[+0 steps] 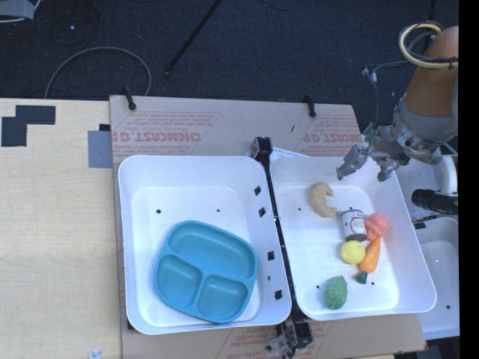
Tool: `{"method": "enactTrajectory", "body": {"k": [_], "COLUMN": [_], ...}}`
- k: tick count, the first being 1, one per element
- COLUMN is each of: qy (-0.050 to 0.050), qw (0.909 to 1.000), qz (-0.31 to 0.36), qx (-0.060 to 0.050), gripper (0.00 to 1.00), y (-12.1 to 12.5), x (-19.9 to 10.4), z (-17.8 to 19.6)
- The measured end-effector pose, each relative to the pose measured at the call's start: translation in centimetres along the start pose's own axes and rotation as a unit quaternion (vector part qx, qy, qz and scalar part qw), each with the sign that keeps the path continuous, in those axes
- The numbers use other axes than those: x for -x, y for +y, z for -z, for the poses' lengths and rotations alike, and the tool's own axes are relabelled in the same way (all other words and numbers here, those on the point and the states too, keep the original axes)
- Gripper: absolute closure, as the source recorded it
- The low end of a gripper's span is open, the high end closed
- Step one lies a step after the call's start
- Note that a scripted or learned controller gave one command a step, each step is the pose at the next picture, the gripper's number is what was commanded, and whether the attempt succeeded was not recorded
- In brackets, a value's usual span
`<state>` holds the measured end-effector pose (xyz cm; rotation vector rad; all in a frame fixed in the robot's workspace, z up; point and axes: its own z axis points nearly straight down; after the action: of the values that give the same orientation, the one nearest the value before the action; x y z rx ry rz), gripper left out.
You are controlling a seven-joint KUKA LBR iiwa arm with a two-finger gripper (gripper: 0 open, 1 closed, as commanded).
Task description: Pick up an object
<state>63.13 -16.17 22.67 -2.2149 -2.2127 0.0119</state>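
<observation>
Hovering over the back right corner of the right bin (419, 275), the gripper (368, 167) is sitting high on the grey arm (426, 118), with the orange band just above the wrist. Both fingers are showing, spread apart, one pointing down-left and one further right, with nothing sitting between them. So the pincer is standing open and carrying nothing.

All the pickable items are lying in the right bin. A tan croissant (323, 199) is lying nearest the gripper, toward the back of the bin floor, well apart from the fingertips. A small can (353, 224) is standing just right of the croissant, below it in the view. A pink piece (378, 224) is touching the can on its right side. A yellow lemon (352, 252) is sitting just in front of the can. An orange carrot (370, 256) is lying tilted beside the lemon, touching or nearly touching it, with its dark green end pointing toward the front. A green lumpy vegetable (335, 293) is lying alone near the front edge.

The left bin (142, 178) is holding a blue divided plate (206, 270), lying flat toward the front right of that bin, three compartments facing up
</observation>
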Motion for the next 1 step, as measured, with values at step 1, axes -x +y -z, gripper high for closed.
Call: {"method": "enactTrajectory", "body": {"k": [1], "qy": [-0.001], "qw": [1.0000], "qz": [0.001], "qx": [0.006], "gripper": [0.00], "y": [0.24], "x": [0.01], "z": [0.71]}}
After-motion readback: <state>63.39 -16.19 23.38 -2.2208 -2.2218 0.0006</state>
